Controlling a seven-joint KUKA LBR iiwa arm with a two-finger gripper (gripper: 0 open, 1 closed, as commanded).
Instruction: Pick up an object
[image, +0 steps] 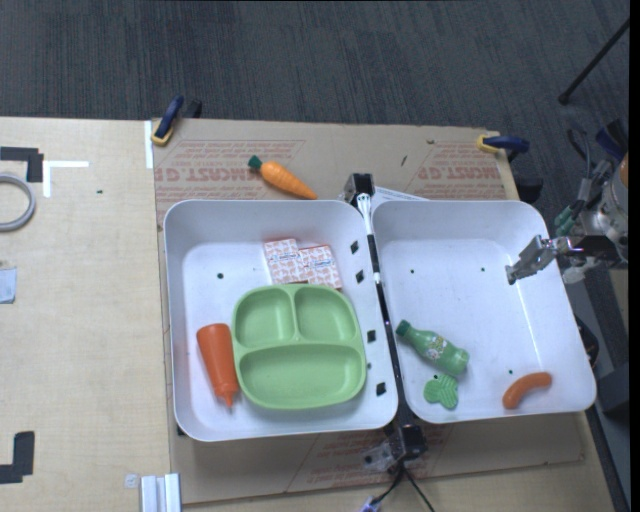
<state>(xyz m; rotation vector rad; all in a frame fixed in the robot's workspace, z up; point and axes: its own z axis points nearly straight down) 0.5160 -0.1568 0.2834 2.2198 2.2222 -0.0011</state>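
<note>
grey gripper (524, 262) is hovering over my right bin's (470, 225) far edge; i'm unable to tell its grip.

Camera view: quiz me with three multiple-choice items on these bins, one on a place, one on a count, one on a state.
1. Where is the green plate?
A. left bin
B. right bin
C. on the cardboard

2. How many things lie in the right bin?
A. one
B. three
C. five

3. How does the green bottle sit?
A. upright
B. on its side
C. between the pincer's fingers

Key:
1 A, the plate rests in the left bin beside an orange bottle.
2 B, the green bottle, a small green piece and a sausage.
3 B, it lies flat on the bin floor, far from the pincer at the bin's right rim.
</note>
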